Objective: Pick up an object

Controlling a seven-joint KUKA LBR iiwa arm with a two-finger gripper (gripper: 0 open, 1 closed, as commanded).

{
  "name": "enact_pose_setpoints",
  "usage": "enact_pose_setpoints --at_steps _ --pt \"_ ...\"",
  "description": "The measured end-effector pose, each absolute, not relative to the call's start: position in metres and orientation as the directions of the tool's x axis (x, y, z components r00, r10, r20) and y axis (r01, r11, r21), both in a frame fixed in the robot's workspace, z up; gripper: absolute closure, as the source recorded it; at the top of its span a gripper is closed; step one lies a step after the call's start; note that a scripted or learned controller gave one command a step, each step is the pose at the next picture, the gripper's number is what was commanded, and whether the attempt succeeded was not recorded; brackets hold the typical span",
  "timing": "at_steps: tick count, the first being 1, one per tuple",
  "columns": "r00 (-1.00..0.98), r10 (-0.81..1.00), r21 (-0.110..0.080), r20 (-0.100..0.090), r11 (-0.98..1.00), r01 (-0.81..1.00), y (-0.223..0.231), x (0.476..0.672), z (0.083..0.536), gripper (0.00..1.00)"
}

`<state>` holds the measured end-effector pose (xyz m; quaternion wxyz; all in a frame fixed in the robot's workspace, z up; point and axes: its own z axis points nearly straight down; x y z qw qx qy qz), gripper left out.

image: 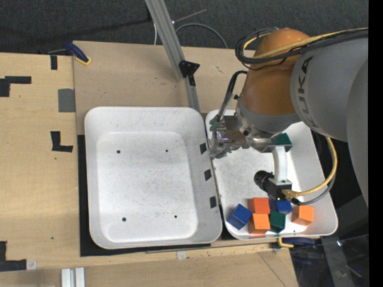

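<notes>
Camera view: my hand (221, 141) hangs over the upper left corner of the right bin (242, 178), close to the wall that meets the left bin (143, 178). From this angle I cannot tell whether the hand is wide or narrow. To its right, a green piece (282, 140) pokes out from under the grey arm (335, 88), partly hidden.

The blocks I am after sit well apart from the hand, bunched along the near edge of the right bin. A blue block (239, 216) is at the left end, and beside it are two orange blocks (261, 205), one behind the other. Next is a green block (277, 221) with a small blue piece (282, 207) just behind it. A single orange block (304, 214) is at the right end. Both bins rest on the tan table (119, 76).
</notes>
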<state>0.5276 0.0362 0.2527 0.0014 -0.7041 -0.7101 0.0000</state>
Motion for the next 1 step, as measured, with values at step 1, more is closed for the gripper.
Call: enact_pose_setpoints --at_steps 1 --pt "-0.007 1.0 -0.004 0.001 0.007 1.0 0.0905 0.5293 0.2404 1.0"
